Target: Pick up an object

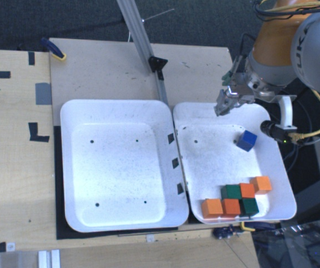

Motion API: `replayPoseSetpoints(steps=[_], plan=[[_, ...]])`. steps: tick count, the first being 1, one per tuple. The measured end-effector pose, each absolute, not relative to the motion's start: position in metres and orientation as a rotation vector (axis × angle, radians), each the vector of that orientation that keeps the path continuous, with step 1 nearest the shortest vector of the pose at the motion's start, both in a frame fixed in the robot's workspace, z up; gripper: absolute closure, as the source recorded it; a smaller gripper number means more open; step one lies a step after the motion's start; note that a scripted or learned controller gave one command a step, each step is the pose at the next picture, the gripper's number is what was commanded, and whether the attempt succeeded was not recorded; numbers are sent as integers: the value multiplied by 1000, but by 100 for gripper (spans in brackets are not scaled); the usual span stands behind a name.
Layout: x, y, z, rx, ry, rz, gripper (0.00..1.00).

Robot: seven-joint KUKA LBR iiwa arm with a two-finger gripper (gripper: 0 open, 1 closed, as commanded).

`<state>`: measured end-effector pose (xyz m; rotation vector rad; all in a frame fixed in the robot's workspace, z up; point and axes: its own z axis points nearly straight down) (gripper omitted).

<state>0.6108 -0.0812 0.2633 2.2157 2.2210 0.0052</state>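
The blue block (247, 140) lies loose on the floor of the right bin (204, 166), below the fingers and a little to their right, well apart from them. A cluster of orange and green blocks (237, 199) sits much farther below, at the bin's near edge. The gripper (223, 106) hangs over the bin's far rim; I cannot tell if the fingers are spread or pressed together. Nothing seems grasped, so the picking is not yet done.

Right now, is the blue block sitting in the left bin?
No, the blue block lies in the right bin, apart from the orange and green blocks at its near edge.
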Motion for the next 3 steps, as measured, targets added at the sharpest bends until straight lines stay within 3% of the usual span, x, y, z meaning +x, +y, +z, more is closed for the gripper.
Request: replayPoseSetpoints(steps=[1, 3], plan=[[615, -24, 259, 2215, 2230, 1, 100], [592, 82, 254, 2215, 2231, 0, 100]])
